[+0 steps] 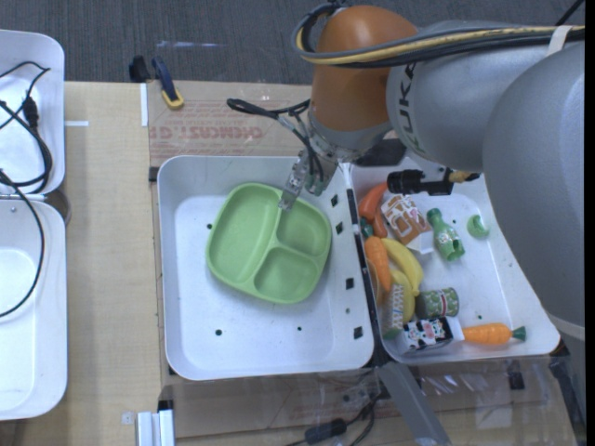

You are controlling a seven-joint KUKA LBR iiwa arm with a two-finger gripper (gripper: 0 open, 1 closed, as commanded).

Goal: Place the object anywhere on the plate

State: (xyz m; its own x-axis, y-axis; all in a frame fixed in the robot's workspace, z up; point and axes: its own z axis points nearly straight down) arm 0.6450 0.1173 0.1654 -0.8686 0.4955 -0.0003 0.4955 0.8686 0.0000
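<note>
Two white bins sit side by side on the table (102,249). A green plate (270,244) lies in the left bin (186,342). Toy food fills the right bin (521,295): carrots (485,334), a banana (404,263), a can (439,302). The gripper (290,193) hangs over the plate's upper rim; I cannot tell whether its jaws are apart, and I see nothing between them.
</note>
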